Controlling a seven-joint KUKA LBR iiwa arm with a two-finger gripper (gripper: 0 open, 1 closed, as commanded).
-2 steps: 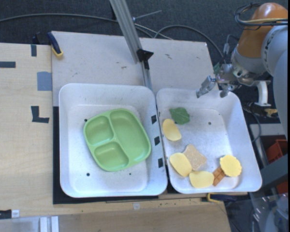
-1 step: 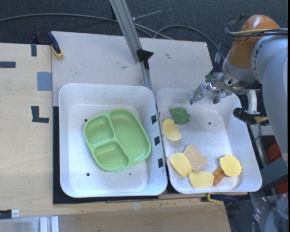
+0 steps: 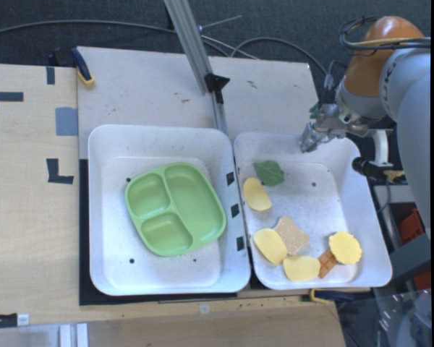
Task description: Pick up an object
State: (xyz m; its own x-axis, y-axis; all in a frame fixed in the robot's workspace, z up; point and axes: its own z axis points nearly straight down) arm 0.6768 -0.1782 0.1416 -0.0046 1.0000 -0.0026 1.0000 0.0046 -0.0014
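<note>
The right bin [image 3: 362, 194] holds several small food-like pieces: a green leafy piece [image 3: 269, 172], a yellow oval [image 3: 257, 194], a tan square slice [image 3: 291, 235], more yellow pieces [image 3: 270, 246] [image 3: 301, 268] [image 3: 345, 248] and a small orange-brown bit [image 3: 326, 262]. My gripper [image 3: 309, 142] hangs over the bin's far rim, up and right of the green piece, apart from all the pieces. Nothing shows between its fingers.
The left bin [image 3: 101, 194] holds a green divided tray [image 3: 175, 209]. A slanted metal pole [image 3: 192, 42] crosses the bench behind the bins. The grey arm with its orange band [image 3: 380, 49] fills the upper right. Cables lie at the back.
</note>
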